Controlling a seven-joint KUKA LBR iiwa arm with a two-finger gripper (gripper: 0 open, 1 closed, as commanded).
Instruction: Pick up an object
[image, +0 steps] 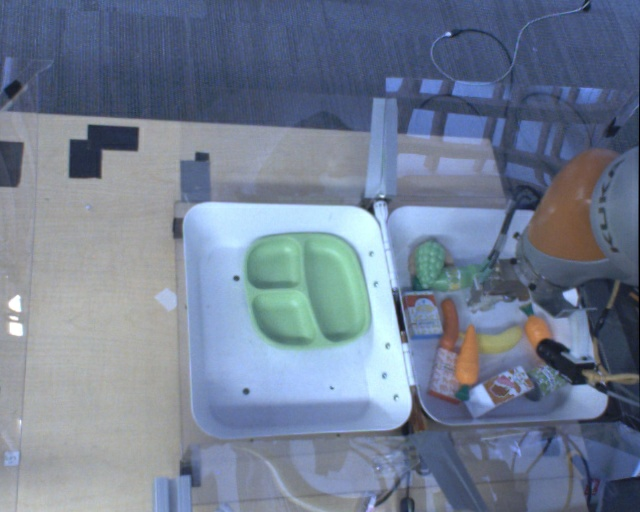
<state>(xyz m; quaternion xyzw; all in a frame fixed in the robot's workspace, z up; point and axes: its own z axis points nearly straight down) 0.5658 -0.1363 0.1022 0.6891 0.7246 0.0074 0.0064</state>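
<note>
The hand (490, 292) hangs low in the right bin (402, 240), near its middle; I cannot tell how it is set. The banana (500, 341) lies just below it toward the bin's front edge, long axis running roughly left to right. The carrot (467, 356) stands lengthwise beside it, toward the green tray (305, 288) in the left bin (210, 330).

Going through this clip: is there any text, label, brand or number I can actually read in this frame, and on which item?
No text can be read.
Small carton beside the bin divider: printed face, too blurred to read.
Red packet near the right bin's front: print too small to read.
Box near the front: picture label, lettering blurred.
Black squares on the bench: plain marks, no characters.
</note>
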